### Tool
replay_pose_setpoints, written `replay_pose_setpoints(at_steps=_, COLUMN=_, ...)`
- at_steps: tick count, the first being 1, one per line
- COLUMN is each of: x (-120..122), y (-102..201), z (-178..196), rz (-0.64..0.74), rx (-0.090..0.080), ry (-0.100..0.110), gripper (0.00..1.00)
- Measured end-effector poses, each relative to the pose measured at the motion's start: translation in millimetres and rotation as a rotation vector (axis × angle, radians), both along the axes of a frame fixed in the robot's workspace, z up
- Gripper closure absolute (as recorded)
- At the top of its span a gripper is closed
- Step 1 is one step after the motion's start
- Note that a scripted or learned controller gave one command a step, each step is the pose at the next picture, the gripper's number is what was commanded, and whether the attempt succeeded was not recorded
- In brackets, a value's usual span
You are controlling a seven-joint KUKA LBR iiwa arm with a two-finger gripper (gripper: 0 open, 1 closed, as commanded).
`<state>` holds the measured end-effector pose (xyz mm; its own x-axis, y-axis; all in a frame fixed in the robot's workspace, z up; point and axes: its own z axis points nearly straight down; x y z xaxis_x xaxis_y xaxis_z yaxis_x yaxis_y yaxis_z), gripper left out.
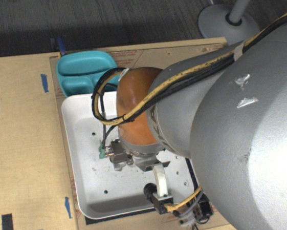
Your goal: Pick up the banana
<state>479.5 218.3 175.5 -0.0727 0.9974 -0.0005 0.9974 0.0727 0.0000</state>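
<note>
My grey arm reaches in from the right, and its orange band (133, 113) hangs over the white bin (82, 144). The gripper (133, 160) points down into the bin below the band, seen from above as a metal block with a white part (161, 183) beside it. Black and yellow cables (101, 104) loop around the wrist. The arm hides the right half of this bin and whatever lies beneath it.
A teal tray (84, 72) sits just behind the white bin. The bin's floor (91, 179) shows left of and in front of the wrist. The cardboard bench top (24, 151) spreads to the left with black and blue tape marks. A grey stand base (220, 20) is at the back right.
</note>
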Motion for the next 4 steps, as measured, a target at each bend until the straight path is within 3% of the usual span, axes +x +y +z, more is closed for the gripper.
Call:
replay_pose_setpoints(at_steps=1, x=1, y=0, z=-88, rz=0.207, rx=0.004, ry=-0.002, gripper=1.0)
replay_pose_setpoints(at_steps=4, x=1, y=1, z=-59, rz=0.205, rx=0.004, ry=-0.004, gripper=1.0)
